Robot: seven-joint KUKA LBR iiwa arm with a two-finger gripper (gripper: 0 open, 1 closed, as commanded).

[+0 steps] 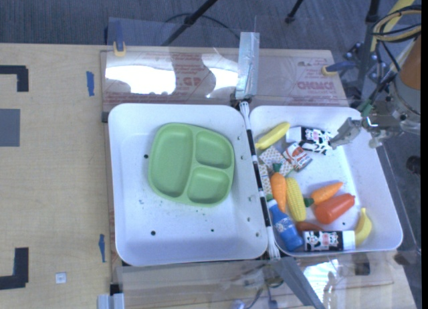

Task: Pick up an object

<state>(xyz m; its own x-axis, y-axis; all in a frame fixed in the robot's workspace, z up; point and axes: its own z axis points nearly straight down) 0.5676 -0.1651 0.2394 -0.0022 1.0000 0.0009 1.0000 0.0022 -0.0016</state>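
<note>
Seemingly poised over the right bin's (391, 214) far right corner, the jaws (348, 130) hang above the toys; whether they are spread I cannot tell. Just left of them lies a cow-patterned carton (313, 139), probably light, stiff and smooth, best taken across its narrow sides.

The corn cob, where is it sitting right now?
The corn cob lies in the right bin, near its left wall, beside a small carrot on its left and above the blue bottle.
</note>
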